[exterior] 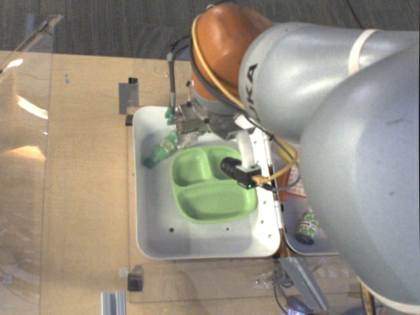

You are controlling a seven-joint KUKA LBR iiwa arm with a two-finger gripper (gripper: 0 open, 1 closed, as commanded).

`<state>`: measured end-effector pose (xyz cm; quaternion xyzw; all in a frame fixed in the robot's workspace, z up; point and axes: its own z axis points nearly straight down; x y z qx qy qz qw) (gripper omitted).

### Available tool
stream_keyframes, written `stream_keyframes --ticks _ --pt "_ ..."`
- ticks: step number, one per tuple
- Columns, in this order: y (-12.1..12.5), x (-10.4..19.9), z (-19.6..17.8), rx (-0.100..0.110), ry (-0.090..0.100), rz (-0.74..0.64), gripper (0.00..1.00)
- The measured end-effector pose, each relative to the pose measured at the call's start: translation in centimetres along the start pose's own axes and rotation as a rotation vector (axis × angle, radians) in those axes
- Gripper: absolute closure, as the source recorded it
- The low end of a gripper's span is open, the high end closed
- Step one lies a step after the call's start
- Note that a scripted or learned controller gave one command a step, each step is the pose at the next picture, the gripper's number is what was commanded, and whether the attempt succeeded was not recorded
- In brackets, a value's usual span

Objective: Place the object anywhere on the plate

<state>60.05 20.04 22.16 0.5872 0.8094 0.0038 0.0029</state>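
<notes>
Green bottle (pixel 159 151): a small green bottle-like object, pale green body with a darker teal end towards the lower left; it lies on its side, tilted on a diagonal, on the white floor of the left bin; it sits just beside the upper left corner of the plate, touching or nearly touching its rim, I cannot tell which; its upper end reaches under the gripper
Plate (pixel 213 205): lime green, rounded, divided by raised ridges into compartments, two smaller ones towards the top and one large one below; it lies flat in the middle of the left bin; a black cylindrical part of the arm with an orange cable hangs over its right side
Gripper (pixel 182 125): grey metal, hanging over the upper part of the left bin, just above the bottle's upper end; whether it is apart, together or clamped on the bottle I cannot tell
Arm (pixel 315 90): grey with an orange band, reaching in from the right and covering much of the right bin
Left bin (pixel 154 238): shallow, white, on a tan bench
Right bin (pixel 296 245): a small object with green and red marks lies in its visible corner
</notes>
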Motion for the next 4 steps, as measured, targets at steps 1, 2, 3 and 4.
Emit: stream_keyframes --ticks 1,2,3,4 --pt "-4.1 3.9 0.6 0.005 0.001 0.044 1.00" --pt "-6.6 -2.7 -3.1 0.003 0.000 0.110 1.00" --pt "-8.0 4.7 4.0 0.006 0.001 0.056 1.00" --pt "-2.2 -1.8 3.7 0.005 0.000 0.075 1.00"
